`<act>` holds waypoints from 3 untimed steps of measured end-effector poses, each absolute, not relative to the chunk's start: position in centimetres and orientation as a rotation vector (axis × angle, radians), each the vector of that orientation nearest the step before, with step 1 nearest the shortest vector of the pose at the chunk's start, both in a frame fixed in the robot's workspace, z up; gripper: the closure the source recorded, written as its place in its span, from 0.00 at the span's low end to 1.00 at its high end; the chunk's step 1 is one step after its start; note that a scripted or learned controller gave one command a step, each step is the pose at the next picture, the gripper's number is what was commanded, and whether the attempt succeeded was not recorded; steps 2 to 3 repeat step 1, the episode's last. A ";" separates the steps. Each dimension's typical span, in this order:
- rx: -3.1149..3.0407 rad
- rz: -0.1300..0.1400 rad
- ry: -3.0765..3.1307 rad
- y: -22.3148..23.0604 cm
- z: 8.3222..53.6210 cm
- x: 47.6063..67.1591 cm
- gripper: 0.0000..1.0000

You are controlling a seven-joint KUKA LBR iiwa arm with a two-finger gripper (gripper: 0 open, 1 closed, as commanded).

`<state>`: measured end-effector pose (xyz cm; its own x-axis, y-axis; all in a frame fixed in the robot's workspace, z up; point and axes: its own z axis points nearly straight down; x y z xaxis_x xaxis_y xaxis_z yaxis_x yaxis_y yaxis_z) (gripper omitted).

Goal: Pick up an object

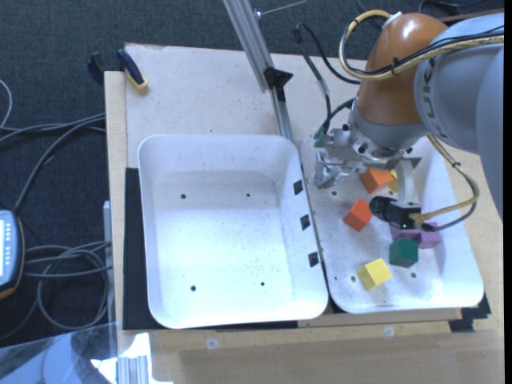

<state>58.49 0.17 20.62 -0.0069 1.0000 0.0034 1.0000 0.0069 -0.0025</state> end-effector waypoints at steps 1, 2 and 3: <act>-2.214 -0.006 -2.229 4.8 22.4 57.5 1.00; -2.214 -0.006 -2.229 4.8 22.4 57.5 1.00; -2.214 -0.006 -2.229 4.8 22.4 57.5 1.00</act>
